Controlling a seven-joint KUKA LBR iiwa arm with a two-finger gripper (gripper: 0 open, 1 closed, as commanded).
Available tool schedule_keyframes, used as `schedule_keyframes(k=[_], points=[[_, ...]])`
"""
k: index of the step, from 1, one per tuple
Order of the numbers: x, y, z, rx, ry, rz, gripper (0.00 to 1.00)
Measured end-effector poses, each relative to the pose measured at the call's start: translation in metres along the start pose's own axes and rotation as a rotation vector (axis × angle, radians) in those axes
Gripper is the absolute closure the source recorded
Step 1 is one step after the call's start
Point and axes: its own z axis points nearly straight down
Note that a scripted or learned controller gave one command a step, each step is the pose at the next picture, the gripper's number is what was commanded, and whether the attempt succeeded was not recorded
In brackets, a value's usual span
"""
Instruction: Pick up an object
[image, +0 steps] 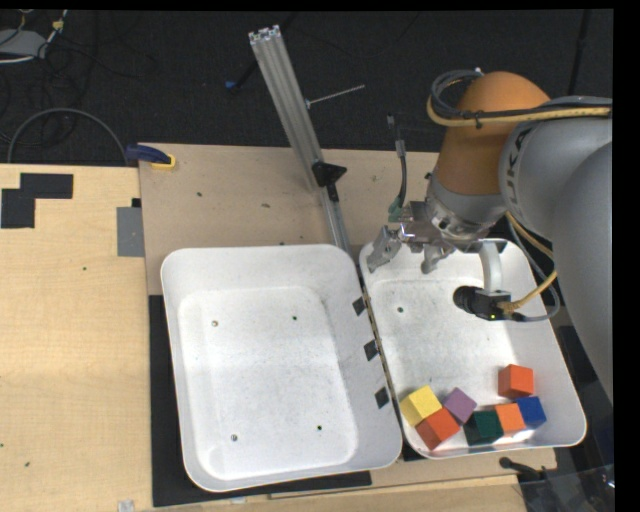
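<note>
**Blocks crowd the near corner**

Wooden bench (70, 300) carries two white bins. Left bin (262, 370) lies bare. Gripper (408, 252) hangs over right bin's (430, 320) far edge, fingers spread, nothing between them. Coloured blocks (478, 410) cluster along the near right rim, well apart.

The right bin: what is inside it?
The right bin holds seven blocks near its front edge: yellow, purple, two red, green, orange, blue. The gripper covers its far edge.
</note>
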Motion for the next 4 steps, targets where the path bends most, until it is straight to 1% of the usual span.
schedule_keyframes(k=[1,2,3,4], points=[[-0.019,0.002,-0.018,-0.005,-0.002,0.002,0.0],[-0.019,0.002,-0.027,-0.004,-0.001,0.001,1.0],[0.013,-0.013,-0.225,-0.013,-0.001,0.0,1.0],[0.082,0.001,-0.23,-0.005,0.001,-0.004,1.0]])
